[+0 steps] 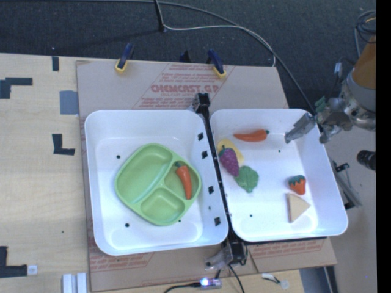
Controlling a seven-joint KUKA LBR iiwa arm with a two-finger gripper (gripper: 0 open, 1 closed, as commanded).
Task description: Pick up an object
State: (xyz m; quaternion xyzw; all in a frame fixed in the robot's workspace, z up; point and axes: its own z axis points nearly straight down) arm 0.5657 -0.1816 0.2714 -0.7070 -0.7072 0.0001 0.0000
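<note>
Pepper (250, 136) lies nearest fingers (299, 129), nothing between.

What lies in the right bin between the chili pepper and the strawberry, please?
In the camera view, only bare white bin floor lies between the chili pepper and the strawberry; the broccoli sits off to the left of that stretch.

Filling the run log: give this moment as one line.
claw: open, over right bin far-right rim, holding nothing | right bin: chili, grapes, broccoli, strawberry, wedge | left bin: plate with carrot
</note>
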